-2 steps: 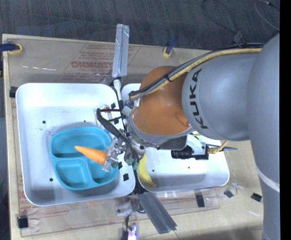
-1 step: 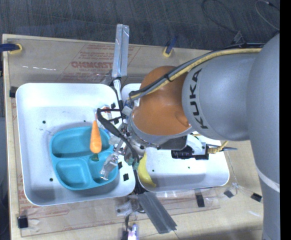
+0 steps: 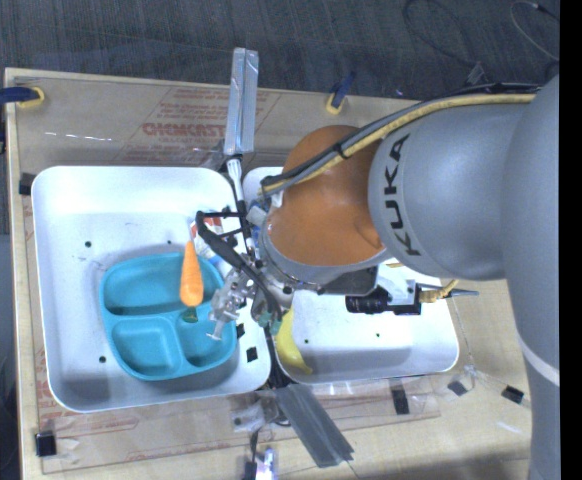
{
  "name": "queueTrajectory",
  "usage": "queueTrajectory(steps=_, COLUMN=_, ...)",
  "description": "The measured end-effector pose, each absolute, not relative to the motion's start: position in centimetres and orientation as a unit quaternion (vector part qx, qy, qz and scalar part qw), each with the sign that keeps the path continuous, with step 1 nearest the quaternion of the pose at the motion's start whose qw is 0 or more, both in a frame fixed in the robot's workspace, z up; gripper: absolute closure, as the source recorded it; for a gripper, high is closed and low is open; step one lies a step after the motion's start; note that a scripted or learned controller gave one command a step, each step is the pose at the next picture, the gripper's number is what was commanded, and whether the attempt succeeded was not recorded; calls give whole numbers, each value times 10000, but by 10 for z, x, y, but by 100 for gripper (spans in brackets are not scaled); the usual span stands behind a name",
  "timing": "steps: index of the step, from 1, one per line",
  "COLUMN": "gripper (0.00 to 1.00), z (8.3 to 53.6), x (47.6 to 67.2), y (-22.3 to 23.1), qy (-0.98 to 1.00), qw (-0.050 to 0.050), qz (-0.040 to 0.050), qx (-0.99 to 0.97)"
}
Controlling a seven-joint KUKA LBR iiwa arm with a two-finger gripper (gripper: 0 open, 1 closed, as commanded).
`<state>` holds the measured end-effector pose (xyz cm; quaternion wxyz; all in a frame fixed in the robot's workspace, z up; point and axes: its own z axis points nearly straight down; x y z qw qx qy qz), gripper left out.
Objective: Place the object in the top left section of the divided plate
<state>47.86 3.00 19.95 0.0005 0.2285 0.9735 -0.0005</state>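
Note:
A blue divided plate (image 3: 131, 318) lies in the left bin (image 3: 71, 228), with one long section at the top and two smaller ones below. An orange carrot (image 3: 191, 273) stands lengthwise at the right end of the top section. Its upper tip reaches past the plate's rim and its green end points down toward the divider. My gripper (image 3: 223, 313) hangs just right of the carrot's lower end, over the plate's right edge. Whether it touches the carrot is unclear.
The grey arm and its orange band (image 3: 321, 208) cover most of the right bin (image 3: 391, 348). A yellow object (image 3: 289, 350) lies at that bin's left edge. Black cables (image 3: 216, 230) loop near the wrist above the plate. A metal bar (image 3: 241, 98) runs between the bins at the back.

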Motion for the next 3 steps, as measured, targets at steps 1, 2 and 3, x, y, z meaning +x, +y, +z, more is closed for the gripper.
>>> queueTrajectory(steps=1, gripper=100, z=306, x=479, y=31, qy=9956, qw=30, qz=3, qx=932)
queueTrajectory(steps=2, gripper=100, z=190, x=477, y=70, qy=9999, qw=-7, qz=-2, qx=134)
queueTrajectory(steps=3, gripper=100, z=235, x=478, y=96, qy=9823, qw=23, qz=1, qx=-1875)
